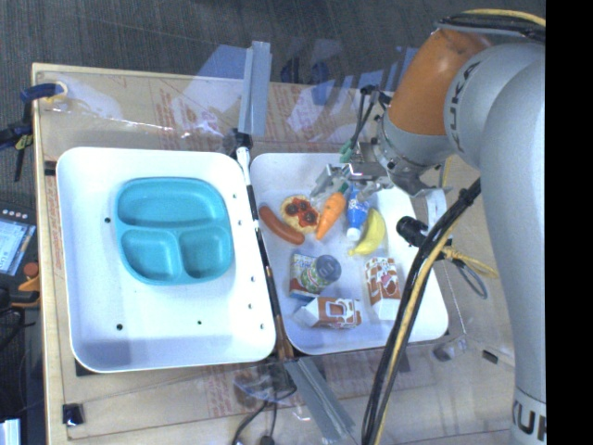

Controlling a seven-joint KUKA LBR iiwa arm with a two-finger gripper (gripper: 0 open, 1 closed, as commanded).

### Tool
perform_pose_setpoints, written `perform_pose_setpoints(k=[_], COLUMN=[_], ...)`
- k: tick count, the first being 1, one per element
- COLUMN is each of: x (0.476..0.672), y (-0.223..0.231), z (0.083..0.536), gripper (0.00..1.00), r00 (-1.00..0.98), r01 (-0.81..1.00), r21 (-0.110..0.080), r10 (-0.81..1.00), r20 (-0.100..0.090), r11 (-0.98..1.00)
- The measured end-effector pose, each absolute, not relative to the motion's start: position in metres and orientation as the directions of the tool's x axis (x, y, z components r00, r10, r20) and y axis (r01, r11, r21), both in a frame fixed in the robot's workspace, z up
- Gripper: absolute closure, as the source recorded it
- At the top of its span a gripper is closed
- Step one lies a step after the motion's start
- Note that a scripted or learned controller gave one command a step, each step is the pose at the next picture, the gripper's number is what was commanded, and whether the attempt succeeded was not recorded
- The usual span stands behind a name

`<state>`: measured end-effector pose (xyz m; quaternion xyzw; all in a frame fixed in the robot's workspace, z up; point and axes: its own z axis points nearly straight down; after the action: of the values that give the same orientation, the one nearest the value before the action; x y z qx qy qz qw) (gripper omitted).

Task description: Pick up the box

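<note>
White box point(382, 286) sits well apart from your end effector point(347, 176), grip state unclear — crowding carrot point(330, 213) risks a mis-grab

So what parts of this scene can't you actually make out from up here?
- Pincer: too small and cluttered in the camera view to tell if it grips anything.
- Right bin: its right side is covered by the arm and the black cable.
- Cartons: print is too small to read.
- Can: label blurred.
</note>
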<state>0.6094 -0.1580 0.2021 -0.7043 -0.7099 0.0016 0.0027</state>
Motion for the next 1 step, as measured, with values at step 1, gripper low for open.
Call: perform_pose_setpoints(k=[1], x=[0.6048], y=[-0.1397], z=[0.0895], gripper=[0.00], r00=[-0.002], r01=[1.000], r21=[-0.007], r10=[1.000], r20=[0.001], r11=[0.002])
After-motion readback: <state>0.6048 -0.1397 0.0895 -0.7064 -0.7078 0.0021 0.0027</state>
